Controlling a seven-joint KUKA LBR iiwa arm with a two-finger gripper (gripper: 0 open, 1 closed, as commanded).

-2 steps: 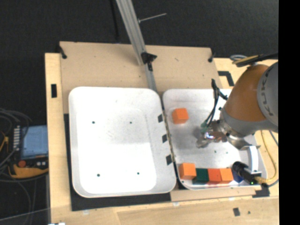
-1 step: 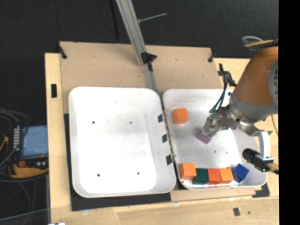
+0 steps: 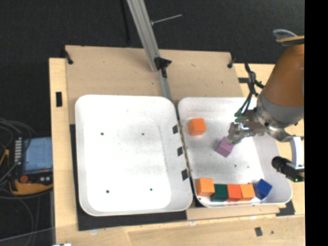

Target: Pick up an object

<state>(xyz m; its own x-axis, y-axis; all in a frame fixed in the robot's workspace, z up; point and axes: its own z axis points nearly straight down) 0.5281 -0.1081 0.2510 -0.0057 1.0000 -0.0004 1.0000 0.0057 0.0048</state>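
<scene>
Two bins sit side by side on the bench (image 3: pixel 205 65). In the right bin (image 3: pixel 266 155), a row of five blocks (image 3: pixel 233 190) lines the near wall. One block (image 3: pixel 197 126) lies far-left, another block (image 3: pixel 224 147) near the middle, just beneath the pincer (image 3: pixel 237 134). The left bin (image 3: pixel 128 152) adjoins it.

Light falls evenly from above, bright enough that the two white bins (image 3: pixel 128 152) wash out to near featureless white, with faint grey speckle on their floors. Shadows are soft and short, tucked close under the blocks. The dark floor (image 3: pixel 51 14) around the tabletop (image 3: pixel 113 70) swallows detail. The picture is slightly soft and grainy throughout.
</scene>
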